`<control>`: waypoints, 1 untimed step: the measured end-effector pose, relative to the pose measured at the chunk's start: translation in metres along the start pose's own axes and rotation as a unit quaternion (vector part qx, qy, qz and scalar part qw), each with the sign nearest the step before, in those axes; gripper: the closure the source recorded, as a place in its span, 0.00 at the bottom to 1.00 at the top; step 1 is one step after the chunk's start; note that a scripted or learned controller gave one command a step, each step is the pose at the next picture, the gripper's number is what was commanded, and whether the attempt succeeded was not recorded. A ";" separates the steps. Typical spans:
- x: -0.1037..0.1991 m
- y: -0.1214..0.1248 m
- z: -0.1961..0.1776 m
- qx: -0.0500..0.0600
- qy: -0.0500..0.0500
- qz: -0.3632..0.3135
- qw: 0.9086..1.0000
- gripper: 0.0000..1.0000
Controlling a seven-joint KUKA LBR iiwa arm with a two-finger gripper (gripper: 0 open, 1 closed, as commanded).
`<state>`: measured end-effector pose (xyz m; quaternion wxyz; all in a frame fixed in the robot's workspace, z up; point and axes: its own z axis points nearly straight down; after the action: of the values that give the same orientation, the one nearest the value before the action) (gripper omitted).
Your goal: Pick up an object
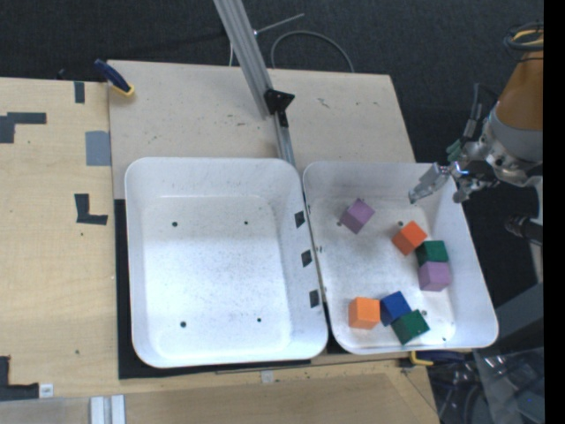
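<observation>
A pale wooden bench (247, 113) stands on dark carpeted floor (106, 11), with a metal pole (243, 38) slanting overhead.

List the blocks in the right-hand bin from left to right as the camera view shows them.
Purple block → orange block → blue block → orange block. The two green blocks and the second purple block overlap these in left-right position, so they are left out.
</observation>
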<state>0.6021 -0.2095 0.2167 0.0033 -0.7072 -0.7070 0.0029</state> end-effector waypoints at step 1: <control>0.001 -0.015 0.044 -0.001 0.000 -0.001 1.000 0.00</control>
<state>0.5865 -0.2087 0.1729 0.0024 -0.7069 -0.7073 0.0021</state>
